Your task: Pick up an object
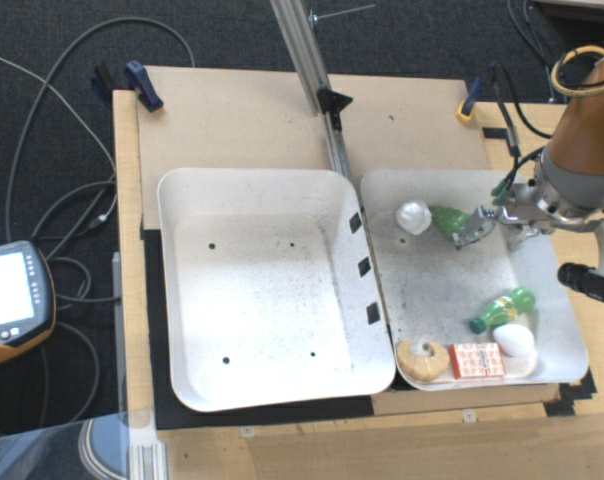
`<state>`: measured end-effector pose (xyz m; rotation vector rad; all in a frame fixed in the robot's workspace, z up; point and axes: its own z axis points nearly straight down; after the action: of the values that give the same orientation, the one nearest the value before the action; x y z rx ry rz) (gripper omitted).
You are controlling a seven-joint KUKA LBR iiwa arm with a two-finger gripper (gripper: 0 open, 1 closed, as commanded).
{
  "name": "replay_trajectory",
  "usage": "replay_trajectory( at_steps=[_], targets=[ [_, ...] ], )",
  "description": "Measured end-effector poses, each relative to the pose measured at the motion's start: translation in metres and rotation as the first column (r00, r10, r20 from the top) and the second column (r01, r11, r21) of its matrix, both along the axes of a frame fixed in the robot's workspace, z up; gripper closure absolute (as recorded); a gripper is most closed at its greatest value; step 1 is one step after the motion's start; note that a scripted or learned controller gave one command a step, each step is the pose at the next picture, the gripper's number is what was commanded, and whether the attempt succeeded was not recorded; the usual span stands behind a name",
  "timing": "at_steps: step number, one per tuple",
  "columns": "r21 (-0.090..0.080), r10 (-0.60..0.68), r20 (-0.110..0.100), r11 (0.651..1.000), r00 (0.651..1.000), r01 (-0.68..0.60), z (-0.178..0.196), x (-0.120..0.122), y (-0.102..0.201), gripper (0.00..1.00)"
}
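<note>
Two white bins side by side on the tabletop (242, 118). The arm (582, 138) enters from the right edge of the frame; its gripper (474, 230) sits low in the upper part of the right bin (422, 288), just right of a green object (446, 218) — whether the fingers are parted or closed around anything cannot be told. A whitish ball (413, 216) lies left of the green object. Along the bin's lower edge: a tan round piece (422, 360), a red-and-white box (477, 361), a white egg-shaped object (515, 341), and above them a green bottle (502, 311). The left bin (182, 208) occupies the centre of the frame
</note>
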<state>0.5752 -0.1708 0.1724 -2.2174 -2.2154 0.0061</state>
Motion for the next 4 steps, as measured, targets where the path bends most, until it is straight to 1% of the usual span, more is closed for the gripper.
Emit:
replay_trajectory(
  at_steps=[1,2,3,4],
  targets=[
    [0.000,0.002,0.001,1.000,1.000,-0.002,-0.054,0.008,0.005,0.00],
    [-0.001,0.002,0.009,1.000,1.000,-0.002,-0.039,0.010,0.005,1.00],
    [-0.004,0.001,0.014,1.000,1.000,-0.001,0.011,0.010,-0.004,1.00],
    [-0.004,0.003,0.016,1.000,1.000,-0.003,0.075,0.012,0.000,1.00]
  ],
)
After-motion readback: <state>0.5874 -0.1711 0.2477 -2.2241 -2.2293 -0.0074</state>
